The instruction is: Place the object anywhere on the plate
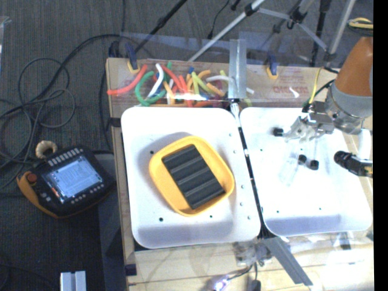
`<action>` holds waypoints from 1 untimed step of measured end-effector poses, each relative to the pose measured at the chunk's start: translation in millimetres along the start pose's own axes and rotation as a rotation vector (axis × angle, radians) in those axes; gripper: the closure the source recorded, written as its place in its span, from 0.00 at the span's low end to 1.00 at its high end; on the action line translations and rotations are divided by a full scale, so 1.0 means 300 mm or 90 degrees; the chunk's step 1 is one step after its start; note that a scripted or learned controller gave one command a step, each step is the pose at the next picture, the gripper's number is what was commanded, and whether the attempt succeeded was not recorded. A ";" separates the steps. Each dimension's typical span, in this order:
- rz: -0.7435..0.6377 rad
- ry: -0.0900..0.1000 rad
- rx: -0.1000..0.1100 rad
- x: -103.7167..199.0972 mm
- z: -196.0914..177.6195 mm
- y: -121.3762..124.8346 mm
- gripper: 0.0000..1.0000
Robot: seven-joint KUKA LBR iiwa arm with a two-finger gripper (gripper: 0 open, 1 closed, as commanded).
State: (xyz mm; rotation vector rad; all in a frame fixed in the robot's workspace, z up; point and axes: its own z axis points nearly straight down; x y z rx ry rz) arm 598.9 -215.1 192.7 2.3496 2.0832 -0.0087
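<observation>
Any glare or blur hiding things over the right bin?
Camera view: the right bin is washed bright, so the tool blends into the white and its shape is hard to read; soft grey shadows lie beneath it. The yellow plate and dark ridged object in the left bin read clearly.

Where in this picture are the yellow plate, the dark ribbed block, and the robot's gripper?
Yellow plate (162,190): camera view, bare rim at its left.
Dark ribbed rectangular block (193,176): camera view, middle of its top.
Gripper (301,160): camera view, between its fingertips over the right bin.
</observation>
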 end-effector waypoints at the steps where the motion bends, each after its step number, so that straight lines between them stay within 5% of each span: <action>1: 0.000 0.000 0.000 -0.001 -0.001 0.000 0.00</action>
